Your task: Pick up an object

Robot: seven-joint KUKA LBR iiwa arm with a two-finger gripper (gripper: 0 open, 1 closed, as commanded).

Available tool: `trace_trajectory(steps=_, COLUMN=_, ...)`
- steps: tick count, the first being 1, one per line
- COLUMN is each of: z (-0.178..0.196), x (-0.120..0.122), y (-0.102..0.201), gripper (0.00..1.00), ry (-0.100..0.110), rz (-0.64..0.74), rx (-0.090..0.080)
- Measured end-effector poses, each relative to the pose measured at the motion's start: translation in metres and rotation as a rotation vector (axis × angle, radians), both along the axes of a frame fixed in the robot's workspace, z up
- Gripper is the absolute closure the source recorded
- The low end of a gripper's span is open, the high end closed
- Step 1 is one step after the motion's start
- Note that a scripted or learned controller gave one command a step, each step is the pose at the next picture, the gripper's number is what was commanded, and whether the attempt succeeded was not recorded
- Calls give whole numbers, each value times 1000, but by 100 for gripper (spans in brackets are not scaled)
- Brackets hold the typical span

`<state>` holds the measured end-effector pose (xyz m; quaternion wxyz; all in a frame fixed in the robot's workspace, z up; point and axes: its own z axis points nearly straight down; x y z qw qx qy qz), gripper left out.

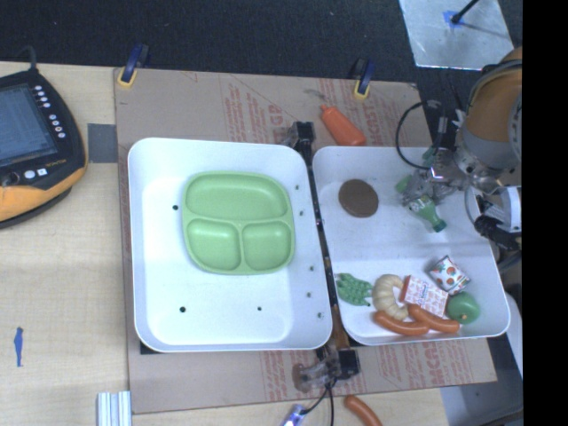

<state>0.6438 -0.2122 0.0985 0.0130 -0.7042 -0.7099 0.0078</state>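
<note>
Here the right bin (pixel 497 264) holds a jumble of smooth plastic toy food along its near wall: a leafy green piece (pixel 352 288), a pale curved piece (pixel 388 291), two orange sausages (pixel 417 323), a printed carton (pixel 449 274), a red-and-white packet (pixel 424 295) and a round green fruit (pixel 462 308). A flat brown disc (pixel 358 198) lies alone near the far left corner. The left bin (pixel 151 238) carries a matte green tray (pixel 238 222) with three rounded compartments. The pincer (pixel 432 187) hangs over the right bin's far side, right above a small green object (pixel 429 211) whose long axis seems to run from far left to near right. Metal parts and cables hide the fingertips, so I cannot tell whether the pincer is clenched or released. An orange carrot (pixel 341 126) lies on the cardboard-covered table (pixel 222 105) beyond the bins.
</note>
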Motion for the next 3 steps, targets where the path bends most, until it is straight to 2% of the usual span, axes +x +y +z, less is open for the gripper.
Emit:
trace_trajectory(steps=1, z=76, x=13, y=65, gripper=100, ry=-30, rz=-3, rx=-7)
trace_trajectory(steps=2, z=94, x=13, y=136, gripper=100, ry=-26, rz=-3, rx=-5)
trace_trajectory(steps=3, z=125, x=-49, y=160, gripper=100, ry=-26, rz=-5, rx=-7)
